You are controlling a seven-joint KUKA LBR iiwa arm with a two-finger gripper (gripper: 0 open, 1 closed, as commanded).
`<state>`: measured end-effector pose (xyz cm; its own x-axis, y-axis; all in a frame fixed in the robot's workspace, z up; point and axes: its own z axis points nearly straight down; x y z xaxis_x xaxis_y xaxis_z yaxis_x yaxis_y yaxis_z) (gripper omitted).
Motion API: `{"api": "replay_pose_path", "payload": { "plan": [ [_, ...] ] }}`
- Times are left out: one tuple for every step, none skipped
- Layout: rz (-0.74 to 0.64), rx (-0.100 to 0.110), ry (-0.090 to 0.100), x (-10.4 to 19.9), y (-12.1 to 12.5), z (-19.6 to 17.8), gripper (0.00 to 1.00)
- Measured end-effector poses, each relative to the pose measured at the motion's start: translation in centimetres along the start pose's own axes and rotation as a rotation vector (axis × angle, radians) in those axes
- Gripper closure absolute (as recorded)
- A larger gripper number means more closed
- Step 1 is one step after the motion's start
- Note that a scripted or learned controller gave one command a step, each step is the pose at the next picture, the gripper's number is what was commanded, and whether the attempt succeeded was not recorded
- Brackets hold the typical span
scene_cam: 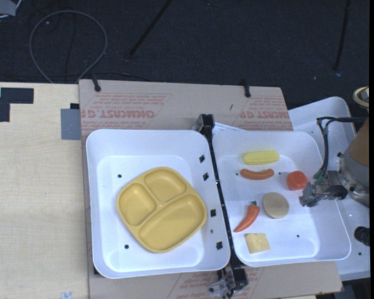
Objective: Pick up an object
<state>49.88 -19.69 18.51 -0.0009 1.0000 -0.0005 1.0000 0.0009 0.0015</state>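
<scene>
The right bin holds several toy foods: a yellow banana-like piece, a sausage, a red tomato, a tan round disc, a red-orange chili pepper and a yellow cheese square. My gripper hangs at the bin's right side, just right of the tomato and the disc. Nothing shows between its fingers.
The left bin holds a yellow divided plate. A black divider runs between the bins. Cardboard lies under both bins, and the arm's cable loops above the right bin's far right corner.
</scene>
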Motion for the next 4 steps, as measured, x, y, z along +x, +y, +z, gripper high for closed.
{"api": "replay_pose_path", "payload": {
  "plan": [
    [-0.001, -0.002, -0.001, -0.1, 0.1, -5.3, 1.00],
    [-0.005, 0.004, 0.004, 5.5, 1.2, -5.0, 1.00],
    [-0.005, 0.005, 0.004, 11.3, 1.5, -5.6, 1.00],
    [-0.005, 0.007, 0.003, 17.1, 1.3, -4.4, 1.00]
  ]
}}
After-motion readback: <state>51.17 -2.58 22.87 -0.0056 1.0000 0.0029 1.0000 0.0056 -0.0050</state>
